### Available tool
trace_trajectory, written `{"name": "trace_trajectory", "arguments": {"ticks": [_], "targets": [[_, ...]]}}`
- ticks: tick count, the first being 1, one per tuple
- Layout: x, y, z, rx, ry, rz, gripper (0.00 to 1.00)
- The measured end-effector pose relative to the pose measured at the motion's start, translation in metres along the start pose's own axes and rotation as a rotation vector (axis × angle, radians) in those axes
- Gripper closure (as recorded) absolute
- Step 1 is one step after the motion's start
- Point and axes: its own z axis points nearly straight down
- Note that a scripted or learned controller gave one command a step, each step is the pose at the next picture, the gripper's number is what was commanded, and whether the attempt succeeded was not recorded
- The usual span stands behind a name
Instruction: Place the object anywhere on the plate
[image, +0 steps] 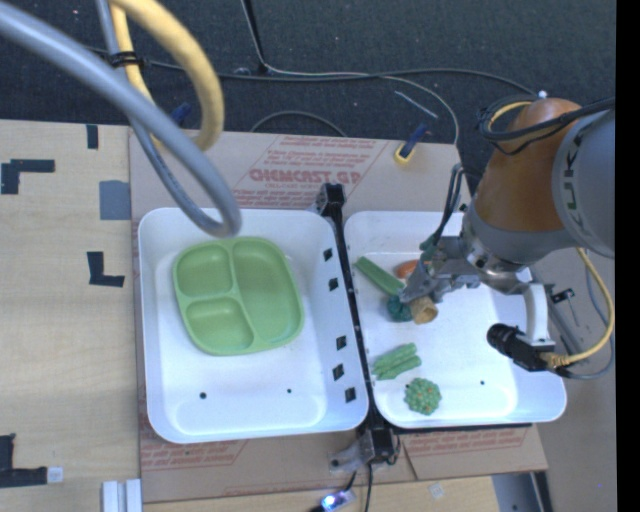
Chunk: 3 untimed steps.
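Hovering right of centre, the gripper (425, 290) meets clustered toys (400, 303); jaw state cannot be told. The plate (238, 296) lies left. Crowding risks a missed or double grasp.

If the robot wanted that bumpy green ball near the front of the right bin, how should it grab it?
Straight down from above, fingers closing across the middle of the green ball. It looks round and sits apart from the green pods, so probably any side works.
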Motion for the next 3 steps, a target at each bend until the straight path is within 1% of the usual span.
{"name": "trace_trajectory", "arguments": {"ticks": [1,2,3], "targets": [[0.044,-0.011,0.005,0.000,-0.001,0.000,1.00],[0.106,-0.009,0.009,-0.001,0.000,-0.004,1.00],[0.158,-0.016,0.021,0.001,-0.002,-0.002,1.00]]}}
